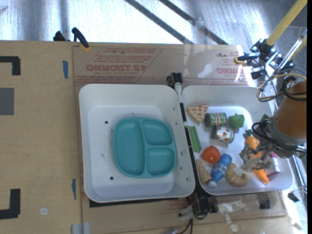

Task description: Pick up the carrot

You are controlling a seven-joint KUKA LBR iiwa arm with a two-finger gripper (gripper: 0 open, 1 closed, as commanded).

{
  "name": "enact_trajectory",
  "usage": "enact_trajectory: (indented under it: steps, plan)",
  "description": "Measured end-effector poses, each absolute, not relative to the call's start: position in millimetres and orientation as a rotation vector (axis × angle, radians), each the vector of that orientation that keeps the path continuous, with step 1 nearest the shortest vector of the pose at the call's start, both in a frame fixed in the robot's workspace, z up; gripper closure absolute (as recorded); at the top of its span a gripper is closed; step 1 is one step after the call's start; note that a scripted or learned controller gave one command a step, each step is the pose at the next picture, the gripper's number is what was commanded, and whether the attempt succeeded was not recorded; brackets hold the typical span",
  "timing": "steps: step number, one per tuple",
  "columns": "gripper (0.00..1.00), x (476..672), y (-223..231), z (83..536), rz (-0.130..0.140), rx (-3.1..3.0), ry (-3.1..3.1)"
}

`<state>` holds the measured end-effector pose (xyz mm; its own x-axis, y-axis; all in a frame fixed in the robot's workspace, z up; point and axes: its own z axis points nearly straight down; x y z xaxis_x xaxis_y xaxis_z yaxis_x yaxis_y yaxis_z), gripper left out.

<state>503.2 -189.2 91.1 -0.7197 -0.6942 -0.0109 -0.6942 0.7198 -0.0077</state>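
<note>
The arm's two-finger gripper (pixel 257 156) is low in the right-hand shallow white plastic bin (pixel 222 97), over that bin's far right side. Whether its fingers are apart or closed cannot be told, since cables and wrist hardware clutter the spot.

The orange tapered toy carrot (pixel 261 174) lies just below the gripper and slightly to its right, touching or nearly touching the tool. Nothing shows it caught between the fingers, so I would not count it as held.

The main risk is the crowding. A small orange rounded toy (pixel 251 142) sits just above the gripper, a pink-and-white packet (pixel 274 165) lies beside the carrot on its right, and a tan croissant-shaped toy (pixel 237 175) rests just to the gripper's left. A closing motion could trap one of these neighbours instead, or pinch the carrot together with the packet. The carrot's taper also invites slipping: gripped near the thin tip, it may squirt out or swing as the arm lifts. The bin wall, close on the right, leaves little room to correct.

A blue toy bottle (pixel 222 165) further left seems safely clear.
</note>
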Motion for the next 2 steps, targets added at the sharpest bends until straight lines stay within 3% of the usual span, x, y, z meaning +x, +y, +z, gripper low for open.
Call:
enact_trajectory:
  steps: [1,2]
  plan:
    - [1.0,537.8,-129.4,150.3,-0.001,-0.915,2.992]
    - [0.0,536.0,-131.3,148.2,0.001,-0.911,2.998]
